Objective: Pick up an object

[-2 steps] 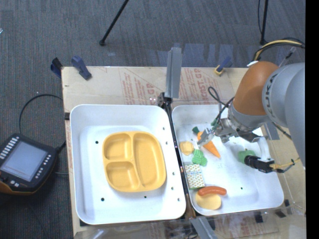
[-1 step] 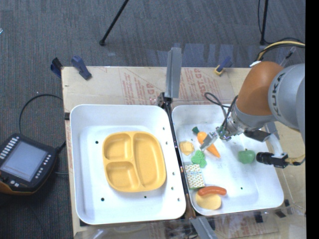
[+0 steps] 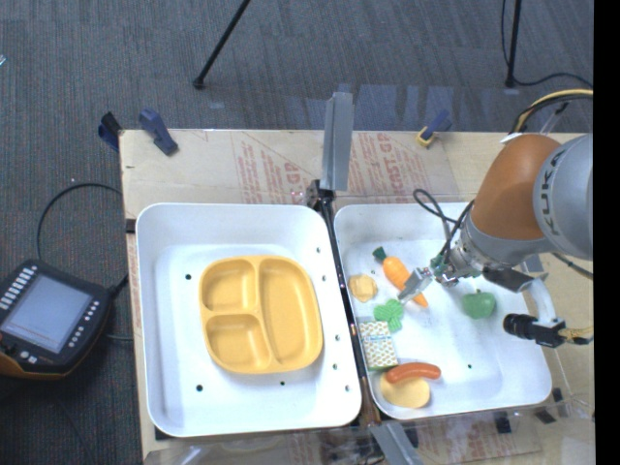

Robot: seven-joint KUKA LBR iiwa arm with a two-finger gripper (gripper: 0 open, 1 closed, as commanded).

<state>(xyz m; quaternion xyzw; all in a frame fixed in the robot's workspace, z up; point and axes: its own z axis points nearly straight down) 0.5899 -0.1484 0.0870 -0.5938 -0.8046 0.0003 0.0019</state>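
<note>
Right bin [image 3: 504,381]: toy carrot [image 3: 396,272] near centre, end effector [image 3: 418,284] low beside it; grip state cannot be told. Left bin [image 3: 165,395]: yellow divided plate [image 3: 260,314].

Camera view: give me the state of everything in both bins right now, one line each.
Yellow tray: flat in the left bin, compartments bare.
Carrot: lying in the right bin, next to the gripper.
Green broccoli piece: lying loose below the carrot.
Green round piece: lying loose.
Sausage: resting on a yellow piece.
Patterned packet: lying flat.
Gripper: low beside the carrot.
</note>
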